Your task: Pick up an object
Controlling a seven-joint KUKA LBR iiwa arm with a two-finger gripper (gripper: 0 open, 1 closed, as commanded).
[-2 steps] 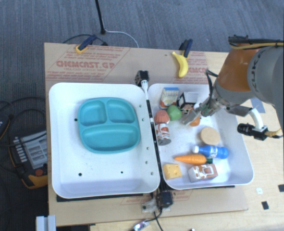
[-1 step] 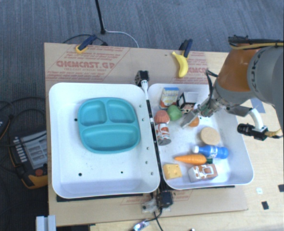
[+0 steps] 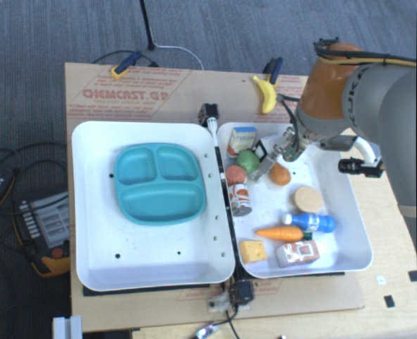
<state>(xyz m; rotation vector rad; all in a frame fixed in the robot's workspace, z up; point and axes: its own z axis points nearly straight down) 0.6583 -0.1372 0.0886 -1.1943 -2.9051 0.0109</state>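
My gripper (image 3: 266,165) hangs low over the back part of the right bin (image 3: 349,210), between a green apple (image 3: 248,160) on its left and an orange ball (image 3: 281,175) on its right. It is close to both; I cannot make out anything held. In the same bin lie a small carton (image 3: 242,138), a red-labelled can (image 3: 239,198), a tan round bun (image 3: 308,199), a blue bottle (image 3: 315,223), a carrot (image 3: 279,234), a cheese cube (image 3: 252,251) and a grey packet (image 3: 298,254).
A teal divided plate (image 3: 159,183) lies in the left bin (image 3: 95,253). A banana (image 3: 266,94) rests on the bench behind the right bin. The arm's orange band (image 3: 327,83) stands over the bin's back right corner.
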